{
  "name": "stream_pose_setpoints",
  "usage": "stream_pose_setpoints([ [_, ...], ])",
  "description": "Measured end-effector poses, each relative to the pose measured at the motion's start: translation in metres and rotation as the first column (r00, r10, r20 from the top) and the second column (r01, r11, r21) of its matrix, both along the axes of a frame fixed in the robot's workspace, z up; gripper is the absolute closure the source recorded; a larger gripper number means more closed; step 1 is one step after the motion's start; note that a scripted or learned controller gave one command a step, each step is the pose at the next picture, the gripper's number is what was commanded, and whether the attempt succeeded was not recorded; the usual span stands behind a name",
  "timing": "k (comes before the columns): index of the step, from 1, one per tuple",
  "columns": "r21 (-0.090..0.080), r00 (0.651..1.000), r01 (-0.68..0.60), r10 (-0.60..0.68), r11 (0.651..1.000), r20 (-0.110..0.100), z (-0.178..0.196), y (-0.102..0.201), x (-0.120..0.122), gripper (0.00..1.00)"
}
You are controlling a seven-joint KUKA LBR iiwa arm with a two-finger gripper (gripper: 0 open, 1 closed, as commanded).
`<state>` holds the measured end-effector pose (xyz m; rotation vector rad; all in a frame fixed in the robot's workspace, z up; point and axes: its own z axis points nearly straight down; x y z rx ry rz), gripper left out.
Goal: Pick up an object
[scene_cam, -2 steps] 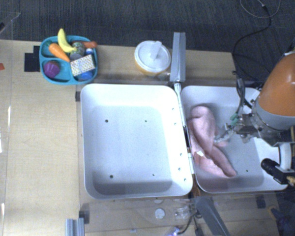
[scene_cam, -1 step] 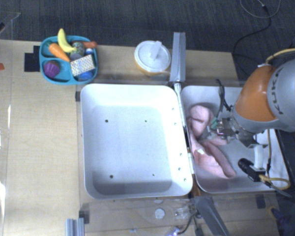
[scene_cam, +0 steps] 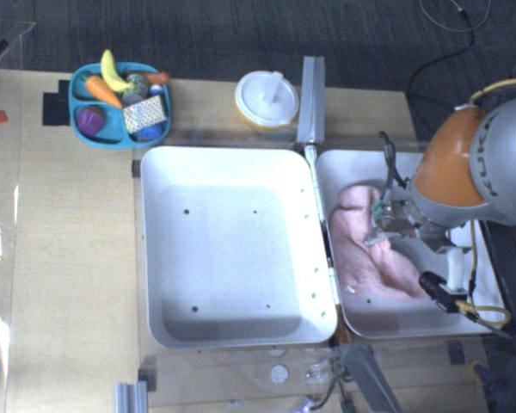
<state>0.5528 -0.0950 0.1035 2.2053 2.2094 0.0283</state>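
A crumpled pink cloth (scene_cam: 365, 248) lies in the right white bin (scene_cam: 353, 321), covering much of its floor. The grey arm with the orange band reaches in from the right. Its gripper (scene_cam: 380, 228) is down at the cloth's upper right part, touching or just above the fabric. The arm's wrist hides part of the cloth and the bin's right side.
The left white bin (scene_cam: 228, 243) sits beside the right one, with a metal divider post (scene_cam: 310, 101) at the back between them. A blue tray of toy food (scene_cam: 119, 104) and a white lidded container (scene_cam: 267, 99) stand on the bench behind the bins. Cables trail along the right bin's edge.
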Motion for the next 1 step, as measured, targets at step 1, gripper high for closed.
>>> stream_pose_setpoints([
  [1,-0.001,0.970,-0.241,0.241,0.970,-0.019,0.0824,0.0240,0.0672,1.00],
])
